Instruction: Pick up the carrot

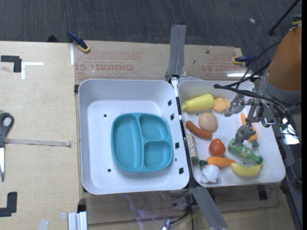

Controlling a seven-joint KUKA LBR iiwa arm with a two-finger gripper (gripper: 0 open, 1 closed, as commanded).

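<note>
camera view, right bin holds carrot, perhaps touching tomato

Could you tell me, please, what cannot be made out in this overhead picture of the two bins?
- Gripper in the camera view: its fingers merge with the toys in the right bin beneath, so their state is unclear.
- An orange piece beside the gripper is partly hidden by it; its identity is unclear.
- Green toy: too small to identify.
- Arm: cut off by the right edge.
- Scissors: cut off by the left edge.
</note>
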